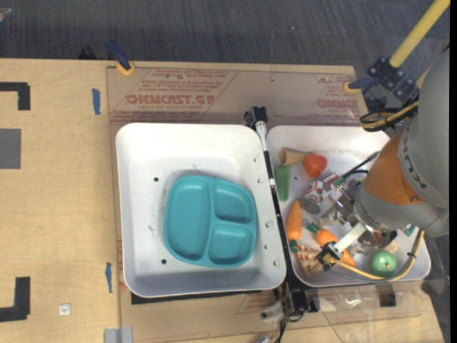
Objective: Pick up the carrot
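The carrot (293,220) is an orange tapered piece lying lengthwise against the left wall of the right bin (421,266). My gripper (327,196) is down in the same bin, a metallic cluster just to the right of the carrot and a little farther back. It is close to the carrot, and nothing shows held in it. The grey wrist with its orange band (389,181) covers the bin's right half.
Around the gripper lie a red tomato (314,165), a green stick (282,181), a cone (290,156), a second orange piece (325,238), a waffle-like piece (307,261) and a green apple (385,263). The left bin (136,191) holds a teal divided plate (211,221).
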`<state>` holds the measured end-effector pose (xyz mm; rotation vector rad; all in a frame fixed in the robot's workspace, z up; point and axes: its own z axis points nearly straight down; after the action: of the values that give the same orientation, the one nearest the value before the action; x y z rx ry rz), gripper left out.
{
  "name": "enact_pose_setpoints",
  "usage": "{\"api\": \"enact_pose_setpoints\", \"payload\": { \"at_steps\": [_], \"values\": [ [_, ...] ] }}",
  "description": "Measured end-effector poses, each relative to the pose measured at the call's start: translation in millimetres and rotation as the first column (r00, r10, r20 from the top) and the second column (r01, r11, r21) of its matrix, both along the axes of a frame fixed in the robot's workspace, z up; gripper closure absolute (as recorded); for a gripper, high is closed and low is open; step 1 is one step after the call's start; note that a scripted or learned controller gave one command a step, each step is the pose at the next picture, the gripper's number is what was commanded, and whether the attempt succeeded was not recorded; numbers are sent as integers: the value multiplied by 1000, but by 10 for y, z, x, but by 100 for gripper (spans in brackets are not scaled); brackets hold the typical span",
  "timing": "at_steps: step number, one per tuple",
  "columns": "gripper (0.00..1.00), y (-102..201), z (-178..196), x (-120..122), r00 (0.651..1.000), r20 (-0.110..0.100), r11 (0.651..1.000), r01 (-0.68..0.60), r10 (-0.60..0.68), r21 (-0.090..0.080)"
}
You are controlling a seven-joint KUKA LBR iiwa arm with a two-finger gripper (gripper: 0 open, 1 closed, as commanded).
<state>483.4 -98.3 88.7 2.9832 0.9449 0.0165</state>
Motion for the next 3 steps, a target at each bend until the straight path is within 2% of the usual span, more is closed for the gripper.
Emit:
{"api": "enact_pose_setpoints", "payload": {
  "at_steps": [1,2,3],
  "values": [
    [0,-14,1,-2,929,0,929,371,-371,6],
    [0,-116,1961,177,958,-7,958,285,-285,10],
    [0,-31,78,-22,982,-12,982,189,-189,10]
  ]
}}
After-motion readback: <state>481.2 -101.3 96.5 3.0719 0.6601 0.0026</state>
